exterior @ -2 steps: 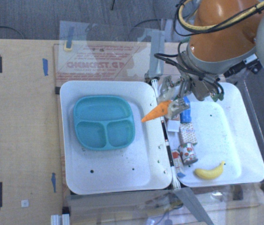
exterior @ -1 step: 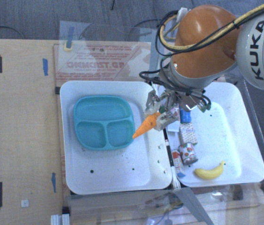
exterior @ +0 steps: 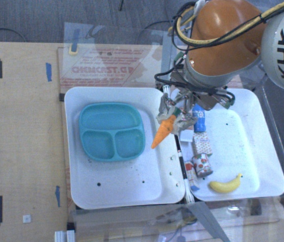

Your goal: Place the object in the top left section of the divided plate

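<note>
The jaws grip the carrot [exterior: 162,131] by its upper end, near the frame's middle, above the ridge between the bins. Hanging tilted, it could slip or swing short of the teal divided plate [exterior: 113,131].

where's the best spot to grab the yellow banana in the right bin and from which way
Probably the thick middle of the yellow toy banana, coming straight down from above. It lies flat in the right white bin, curved and thin at the ends, so fingers closing across its narrow width should hold best.
</note>
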Robot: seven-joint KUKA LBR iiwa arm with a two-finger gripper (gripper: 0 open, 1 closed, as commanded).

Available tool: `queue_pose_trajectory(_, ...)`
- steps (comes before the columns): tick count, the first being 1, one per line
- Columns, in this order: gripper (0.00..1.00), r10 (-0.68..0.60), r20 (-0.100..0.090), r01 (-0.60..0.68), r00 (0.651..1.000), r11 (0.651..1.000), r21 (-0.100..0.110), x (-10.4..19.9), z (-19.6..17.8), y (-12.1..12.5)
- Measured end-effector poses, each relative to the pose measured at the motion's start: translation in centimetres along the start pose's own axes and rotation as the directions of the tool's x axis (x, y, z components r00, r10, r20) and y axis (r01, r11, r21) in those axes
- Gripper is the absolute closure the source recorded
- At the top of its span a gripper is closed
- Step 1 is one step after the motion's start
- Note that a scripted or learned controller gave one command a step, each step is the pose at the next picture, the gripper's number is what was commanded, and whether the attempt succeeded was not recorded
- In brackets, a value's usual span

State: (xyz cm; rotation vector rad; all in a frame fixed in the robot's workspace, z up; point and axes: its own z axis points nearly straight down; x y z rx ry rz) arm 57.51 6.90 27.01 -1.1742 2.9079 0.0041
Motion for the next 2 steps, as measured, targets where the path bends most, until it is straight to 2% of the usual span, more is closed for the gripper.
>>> queue_pose_trajectory(1,1.00,-0.208,0.001,0.208,0.978,0.978,-0.001,-2.3,1.9,0.3)
queue_pose_trajectory(2,1.00,-0.329,0.001,0.329,0.944,0.944,-0.001,-2.6,-1.7,-0.9)
